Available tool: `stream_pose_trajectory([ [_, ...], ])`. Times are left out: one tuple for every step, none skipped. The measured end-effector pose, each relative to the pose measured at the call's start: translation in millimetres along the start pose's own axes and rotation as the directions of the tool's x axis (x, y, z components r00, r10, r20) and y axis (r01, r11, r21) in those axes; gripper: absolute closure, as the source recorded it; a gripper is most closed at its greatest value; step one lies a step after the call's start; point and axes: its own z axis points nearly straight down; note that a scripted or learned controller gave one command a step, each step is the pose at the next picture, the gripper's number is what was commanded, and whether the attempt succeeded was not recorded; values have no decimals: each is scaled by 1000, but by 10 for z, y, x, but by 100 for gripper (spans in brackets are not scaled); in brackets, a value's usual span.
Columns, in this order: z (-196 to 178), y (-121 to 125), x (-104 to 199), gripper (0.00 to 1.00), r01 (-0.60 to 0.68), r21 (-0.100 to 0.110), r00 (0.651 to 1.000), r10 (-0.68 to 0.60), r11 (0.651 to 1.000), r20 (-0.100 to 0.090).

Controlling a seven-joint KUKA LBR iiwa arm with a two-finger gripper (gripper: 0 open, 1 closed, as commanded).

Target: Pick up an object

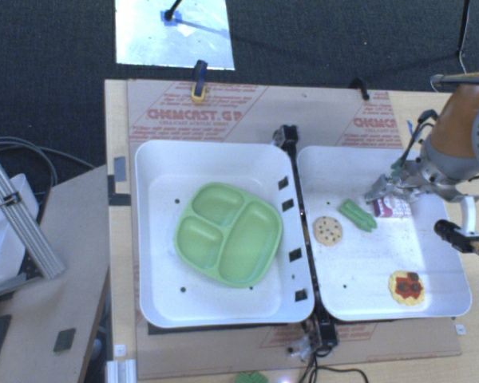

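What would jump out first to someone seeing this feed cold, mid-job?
Probably the pale green divided plate, lying alone in the left bin and tilted askew. Next, the gripper reaching in from the right, low over a red-and-white item in the right bin. A green pea pod toy, a cookie and a small pizza toy lie scattered around it.
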Motion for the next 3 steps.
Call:
stream_pose_trajectory([
  [-618, -375, 118, 0, -4, 11, 1000, 4, 1000, -2],
  [59, 48, -20, 0, 1, 10, 1000, -1, 1000, 2],
  [-132, 95, -11, 100, 3, -7, 1000, -3, 1000, 3],
])
